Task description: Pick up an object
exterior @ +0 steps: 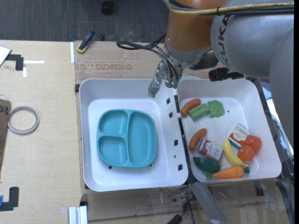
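jaws state unclear, the gripper [159,84] should swing right and descend squarely over the upper sausage [190,106].

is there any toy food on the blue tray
No, the blue tray in the left bin carries nothing; the toy food lies in the right bin.

Worktop [37,171]: pale wood, left of the bins. Tape roll [21,120]: grey ring, flat at the worktop's left side. Cardboard sheet [117,62]: brown, red lettering, at the far side of the bins. Blue-and-yellow tool [86,40]: at the cardboard's far left corner. Floor [56,10]: dark grey, farther still.
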`<state>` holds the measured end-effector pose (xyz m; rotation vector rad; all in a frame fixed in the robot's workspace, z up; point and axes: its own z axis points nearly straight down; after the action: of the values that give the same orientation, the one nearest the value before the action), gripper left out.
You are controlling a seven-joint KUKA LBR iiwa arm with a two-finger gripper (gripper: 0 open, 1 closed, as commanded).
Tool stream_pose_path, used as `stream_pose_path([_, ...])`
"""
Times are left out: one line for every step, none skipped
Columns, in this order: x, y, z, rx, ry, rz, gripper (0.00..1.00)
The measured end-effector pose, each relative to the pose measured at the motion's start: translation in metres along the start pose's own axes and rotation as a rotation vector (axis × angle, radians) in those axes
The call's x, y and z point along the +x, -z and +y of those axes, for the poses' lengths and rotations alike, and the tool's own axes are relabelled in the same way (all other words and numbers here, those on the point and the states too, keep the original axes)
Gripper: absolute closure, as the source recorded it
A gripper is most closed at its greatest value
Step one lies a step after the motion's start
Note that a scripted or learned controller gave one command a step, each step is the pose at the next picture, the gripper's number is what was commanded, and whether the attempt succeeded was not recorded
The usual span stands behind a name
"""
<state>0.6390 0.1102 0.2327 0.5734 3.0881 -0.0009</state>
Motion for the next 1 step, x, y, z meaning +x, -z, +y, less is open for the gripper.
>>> stream_pose_path([-0.0361,-0.0366,-0.0694,0.0,-0.313,0.0,1.0])
